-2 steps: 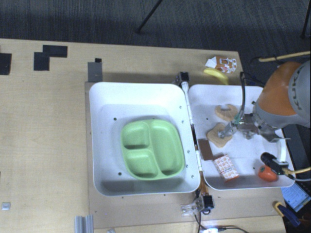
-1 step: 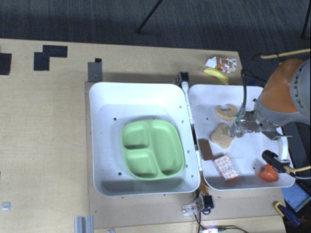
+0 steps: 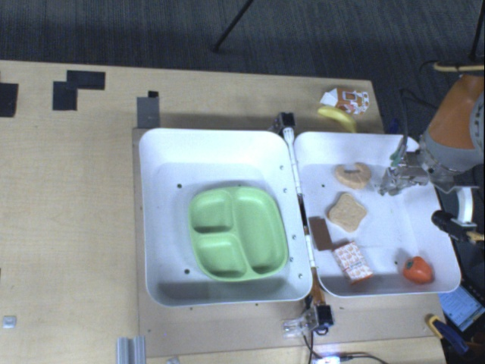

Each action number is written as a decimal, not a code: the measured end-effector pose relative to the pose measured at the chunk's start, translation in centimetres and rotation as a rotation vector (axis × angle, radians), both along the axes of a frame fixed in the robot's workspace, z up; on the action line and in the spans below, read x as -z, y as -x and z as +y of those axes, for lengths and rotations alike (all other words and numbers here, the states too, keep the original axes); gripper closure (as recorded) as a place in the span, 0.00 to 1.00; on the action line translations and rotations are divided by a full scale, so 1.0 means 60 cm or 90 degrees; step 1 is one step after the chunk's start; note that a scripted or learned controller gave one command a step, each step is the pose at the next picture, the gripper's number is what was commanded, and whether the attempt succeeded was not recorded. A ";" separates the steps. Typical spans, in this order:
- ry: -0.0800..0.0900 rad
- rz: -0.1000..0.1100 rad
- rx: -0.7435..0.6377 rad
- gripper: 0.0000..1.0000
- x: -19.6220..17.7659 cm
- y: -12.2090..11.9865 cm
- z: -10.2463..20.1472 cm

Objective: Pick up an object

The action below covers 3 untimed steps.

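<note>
In the right bin (image 3: 447, 226), the claw (image 3: 395, 179) hangs just beside the bagel (image 3: 353, 175)

The pale wooden bench (image 3: 68, 226) carries 2 shallow white bins side by side near its middle: the left bin (image 3: 163, 203) at 9 o'clock of the right bin (image 3: 379, 146), their rims touching. At 12 o'clock of the right bin, a yellow banana (image 3: 336, 116) and a small printed packet (image 3: 350, 99) lie directly on the wood. Black markers (image 3: 76, 88) sit toward 10 o'clock.
</note>
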<state>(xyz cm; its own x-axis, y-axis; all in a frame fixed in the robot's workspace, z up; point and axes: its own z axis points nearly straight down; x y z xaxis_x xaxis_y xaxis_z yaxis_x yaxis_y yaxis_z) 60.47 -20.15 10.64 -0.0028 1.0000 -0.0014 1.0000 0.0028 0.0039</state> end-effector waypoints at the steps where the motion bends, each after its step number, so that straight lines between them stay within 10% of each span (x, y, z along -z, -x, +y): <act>1: 0.000 0.001 -0.001 0.00 0.000 0.000 0.001; 2: 0.001 -0.006 0.000 0.00 0.029 0.061 0.073; 3: 0.000 -0.008 -0.002 1.00 0.010 0.059 0.075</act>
